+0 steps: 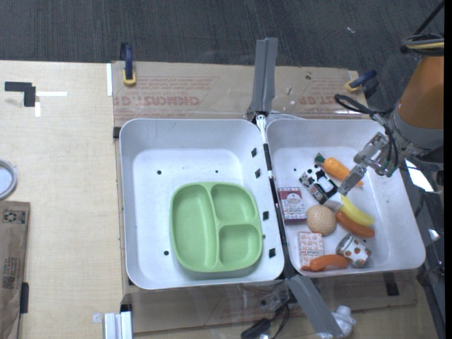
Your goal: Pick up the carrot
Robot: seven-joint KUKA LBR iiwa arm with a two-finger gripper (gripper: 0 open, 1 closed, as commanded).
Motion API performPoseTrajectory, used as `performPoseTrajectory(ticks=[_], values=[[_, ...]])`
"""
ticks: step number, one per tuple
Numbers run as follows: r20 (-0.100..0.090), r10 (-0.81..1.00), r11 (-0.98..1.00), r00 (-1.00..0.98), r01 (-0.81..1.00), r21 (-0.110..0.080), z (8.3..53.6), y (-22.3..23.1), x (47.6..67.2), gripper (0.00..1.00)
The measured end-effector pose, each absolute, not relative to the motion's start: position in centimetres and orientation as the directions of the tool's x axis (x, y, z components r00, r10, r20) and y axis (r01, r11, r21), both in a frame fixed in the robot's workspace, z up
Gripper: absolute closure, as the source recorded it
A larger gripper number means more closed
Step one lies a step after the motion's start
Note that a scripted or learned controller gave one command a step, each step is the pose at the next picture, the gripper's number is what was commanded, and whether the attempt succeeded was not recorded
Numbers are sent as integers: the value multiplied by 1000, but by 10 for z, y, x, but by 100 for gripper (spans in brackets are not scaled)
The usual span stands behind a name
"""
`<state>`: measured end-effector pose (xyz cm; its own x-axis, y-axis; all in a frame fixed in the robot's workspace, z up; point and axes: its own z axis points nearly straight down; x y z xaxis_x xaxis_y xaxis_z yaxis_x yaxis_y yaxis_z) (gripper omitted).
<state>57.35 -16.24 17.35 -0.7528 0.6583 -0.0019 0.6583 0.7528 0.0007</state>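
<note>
as the carrot (pixel 336 168) lies now, we find it in the upper middle of the right bin (pixel 282 143), an orange piece with a green top, its long axis running from upper left, where the green end sits, down to the right. we judge this to be the task's carrot, though other orange items lie lower in the same bin and could be mistaken for it: an orange-red piece (pixel 354 224) beside the yellow banana (pixel 356 210), and an orange piece (pixel 325 262) near the front wall.

just beside the carrot, on its lower left, sits a small black and white item (pixel 318 184); below that lie a red carton (pixel 292 204) and a round tan piece (pixel 320 219).

the gripper (pixel 351 183) hangs at the carrot's lower right end, its tip at or just past that end in this slanted view. the carrot therefore lies up and to the left of the tool, very near. we cannot tell whether the gripper is open or closed, nor whether it touches the carrot; nothing shows as held.

in our judgement the coming move turns on a small shift up-left along the carrot's length, with the closing direction set across that axis. the left bin (pixel 141 189) holds a green divided plate (pixel 215 226), well apart.
</note>
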Motion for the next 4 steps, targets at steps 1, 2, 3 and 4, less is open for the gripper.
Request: performPoseTrajectory(ticks=[1,2,3,4], values=[[-4,433,901,-901,433,1,276,-152,592,0],[-3,337,941,-941,337,1,198,-203,617,0],[-5,104,995,-995,104,0,93,-208,629,0],[-12,108,994,-994,108,1,104,-209,630,100]])
